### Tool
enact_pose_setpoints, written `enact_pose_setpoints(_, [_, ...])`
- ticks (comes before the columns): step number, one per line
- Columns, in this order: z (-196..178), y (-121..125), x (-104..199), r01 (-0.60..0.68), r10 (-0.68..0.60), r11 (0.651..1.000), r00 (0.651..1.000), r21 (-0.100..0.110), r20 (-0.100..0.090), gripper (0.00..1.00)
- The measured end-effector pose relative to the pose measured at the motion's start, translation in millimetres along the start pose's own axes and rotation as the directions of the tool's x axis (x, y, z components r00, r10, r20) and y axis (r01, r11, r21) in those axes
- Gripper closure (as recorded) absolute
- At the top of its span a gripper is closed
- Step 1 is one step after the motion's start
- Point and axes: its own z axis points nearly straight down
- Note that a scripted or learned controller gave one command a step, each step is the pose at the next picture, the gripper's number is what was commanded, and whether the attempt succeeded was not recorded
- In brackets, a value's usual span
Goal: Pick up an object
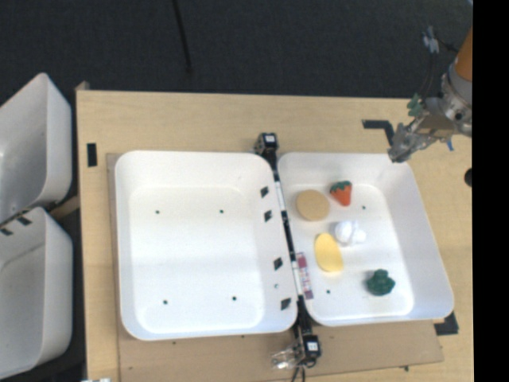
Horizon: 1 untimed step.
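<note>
- In the right bin (413,237), nearest my viewpoint, a small dark green lump (381,282) lies near the front right corner. I read it as a soft or rubbery toy with a knobbly surface, light, and likely to give under pressure. A pinch across its middle should hold.
- Next back, a yellow oval piece (328,254) lies towards the bin's centre. It looks smooth and rounded, so I judge it slippery. I would take it across the short axis, low down.
- Just behind it, touching or almost touching, is a small white lump (349,232). It is low contrast against the bin floor and crowded by the yellow piece, so a poor first choice.
- Further back, a flat tan disc (312,205) lies flat on the bin floor. It is thin and hard to get under, so I would skip it.
- Beside the disc, apart from it, sits a red strawberry-like piece with a green top (341,192). It is compact, probably light plastic, and has clear space round it. This is my preferred target, gripped across its widest part.
- Farthest, the gripper (400,151) hangs above the bin's back right rim, well apart from every piece. I cannot tell whether the jaws are apart or together; nothing is visible between them.
- The left bin (191,241) shares the tabletop (99,118).
</note>
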Motion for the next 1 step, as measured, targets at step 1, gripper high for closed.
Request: enact_pose_setpoints(1, [-2.9, -86.9, -52.6, -0.015, 0.015, 1.000, 1.000, 0.011, 0.001, 1.00])
